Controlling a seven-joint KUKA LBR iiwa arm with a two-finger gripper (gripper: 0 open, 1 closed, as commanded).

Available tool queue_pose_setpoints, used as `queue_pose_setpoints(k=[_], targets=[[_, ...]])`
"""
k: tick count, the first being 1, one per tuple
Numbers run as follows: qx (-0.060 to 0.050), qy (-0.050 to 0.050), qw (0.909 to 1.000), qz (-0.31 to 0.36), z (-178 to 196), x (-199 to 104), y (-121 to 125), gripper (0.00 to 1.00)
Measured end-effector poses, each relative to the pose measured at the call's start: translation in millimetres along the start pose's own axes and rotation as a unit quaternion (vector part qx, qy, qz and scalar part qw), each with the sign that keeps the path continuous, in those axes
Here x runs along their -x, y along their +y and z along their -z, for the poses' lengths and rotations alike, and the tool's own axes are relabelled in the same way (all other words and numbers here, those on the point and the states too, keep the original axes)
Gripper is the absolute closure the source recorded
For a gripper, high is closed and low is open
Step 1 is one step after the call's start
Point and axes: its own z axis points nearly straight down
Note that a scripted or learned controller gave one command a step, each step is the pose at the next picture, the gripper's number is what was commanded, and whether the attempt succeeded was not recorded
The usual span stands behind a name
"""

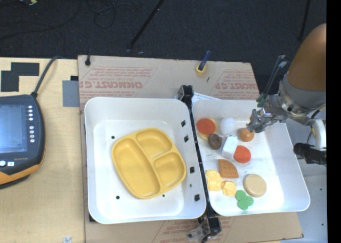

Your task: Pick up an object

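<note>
Nearest the camera, a green piece (244, 200) lies close to the right bin's (298, 183) front edge, with a tan disc (255, 184) touching it on the far side. Two yellow pieces (212, 179) (229, 188) sit just left of these, near the divider between the bins. Beyond them are a brown waffle (228, 169), a red ball (242, 154), a white block (230, 145) and a dark brown ball (214, 141), packed close in the bin's middle. At the far edge sit an orange-red disc (206, 126) and a white ball (227, 126).

An orange ball (245, 135) lies toward the far right of that bin, and the gripper (256, 123) hangs right at it, tips just above and beside it. Whether the fingers are spread or closed cannot be told, and the ball is not seen between them. The bin's right half, from the gripper down to the front right corner, is bare floor.

In the left bin (101, 124) a yellow tray (148, 162) with three compartments lies tilted across the middle, with open floor all around it, widest along the far and left edges. Both bins rest on cardboard (138, 79), and a pendant (16, 132) lies at the bench's left edge.
</note>
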Motion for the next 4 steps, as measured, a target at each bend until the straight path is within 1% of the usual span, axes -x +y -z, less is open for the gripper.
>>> queue_pose_setpoints(k=[2,3,4], targets=[[-0.001,0.000,1.0000,0.000,6.2,-103.6,19.1,1.00],[-0.002,0.000,1.0000,-0.001,-13.0,-155.1,12.2,1.00],[-0.001,-0.001,1.0000,-0.002,-20.8,-187.1,20.6,1.00]])
